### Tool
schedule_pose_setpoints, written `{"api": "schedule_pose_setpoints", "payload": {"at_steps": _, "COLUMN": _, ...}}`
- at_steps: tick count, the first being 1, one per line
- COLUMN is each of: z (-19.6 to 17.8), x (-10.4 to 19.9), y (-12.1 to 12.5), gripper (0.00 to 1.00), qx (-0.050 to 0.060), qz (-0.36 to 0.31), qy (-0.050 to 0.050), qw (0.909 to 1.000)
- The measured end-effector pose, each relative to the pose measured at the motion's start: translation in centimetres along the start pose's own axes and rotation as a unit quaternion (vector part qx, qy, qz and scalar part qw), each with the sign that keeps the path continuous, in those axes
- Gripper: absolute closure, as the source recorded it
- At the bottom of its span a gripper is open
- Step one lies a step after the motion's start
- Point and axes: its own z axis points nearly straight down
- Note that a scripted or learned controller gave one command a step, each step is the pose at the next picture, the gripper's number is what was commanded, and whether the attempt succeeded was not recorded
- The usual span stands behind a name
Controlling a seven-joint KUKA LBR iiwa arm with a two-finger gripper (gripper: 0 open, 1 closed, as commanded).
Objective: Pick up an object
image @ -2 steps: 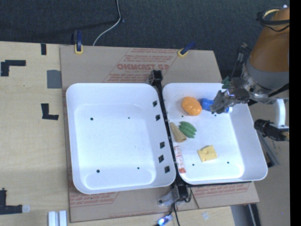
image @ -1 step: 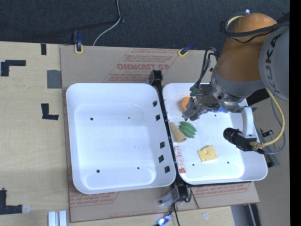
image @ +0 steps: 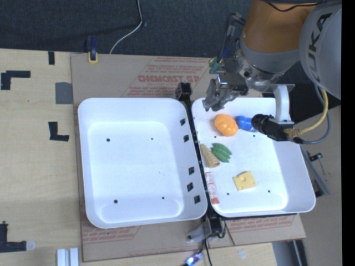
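My gripper (image: 213,101) hangs over the far left corner of the right bin (image: 288,165), above and to the left of an orange round object (image: 226,124). Nothing shows between its fingers. A blue object (image: 244,122) lies just right of the orange one. Nearer the bin's middle a green ridged piece (image: 222,152) rests beside a tan cone (image: 209,156). A yellow cheese-like block (image: 244,180) sits toward the front. A thin red and white packet (image: 211,185) lies along the bin's left wall.
The left bin (image: 91,148) stands beside the right one, with black clips (image: 191,170) along the shared divider. A black cylinder with a cable (image: 272,127) juts from the arm over the right bin. Both bins rest on a cardboard sheet (image: 144,76).
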Motion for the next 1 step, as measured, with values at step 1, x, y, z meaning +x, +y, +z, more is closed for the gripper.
{"api": "schedule_pose_setpoints", "payload": {"at_steps": 1, "z": 1.78, "x": -11.13, "y": -8.45, "gripper": 1.00, "qx": 0.007, "qz": 0.010, "qy": -0.002, "qw": 0.9999}}
